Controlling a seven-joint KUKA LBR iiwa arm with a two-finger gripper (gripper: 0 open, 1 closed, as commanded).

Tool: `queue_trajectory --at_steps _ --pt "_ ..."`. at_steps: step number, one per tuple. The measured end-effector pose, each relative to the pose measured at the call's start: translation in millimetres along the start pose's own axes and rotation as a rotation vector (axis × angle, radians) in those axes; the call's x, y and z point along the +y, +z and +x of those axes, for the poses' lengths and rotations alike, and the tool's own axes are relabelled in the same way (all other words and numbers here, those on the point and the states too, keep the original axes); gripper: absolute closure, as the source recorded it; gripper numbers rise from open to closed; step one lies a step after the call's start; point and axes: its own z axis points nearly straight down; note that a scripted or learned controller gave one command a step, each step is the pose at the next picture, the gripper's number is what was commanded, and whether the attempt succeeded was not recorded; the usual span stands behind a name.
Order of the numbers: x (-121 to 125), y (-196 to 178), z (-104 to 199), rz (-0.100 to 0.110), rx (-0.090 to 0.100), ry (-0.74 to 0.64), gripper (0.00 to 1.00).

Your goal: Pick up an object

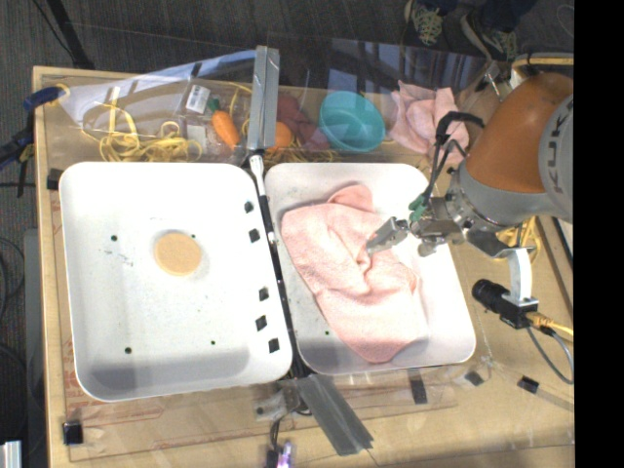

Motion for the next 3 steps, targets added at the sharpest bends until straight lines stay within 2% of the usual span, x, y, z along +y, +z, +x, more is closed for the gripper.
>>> queue_trajectory --at_steps 1,2,3 --pt "39 127 -13 0.002 0.0 0.05 0.0" --pt "52 140 -8 -0.006 -0.002 0.007 0.0" --pt "52 129 -8 -0.005 -0.002 0.003 1.0"
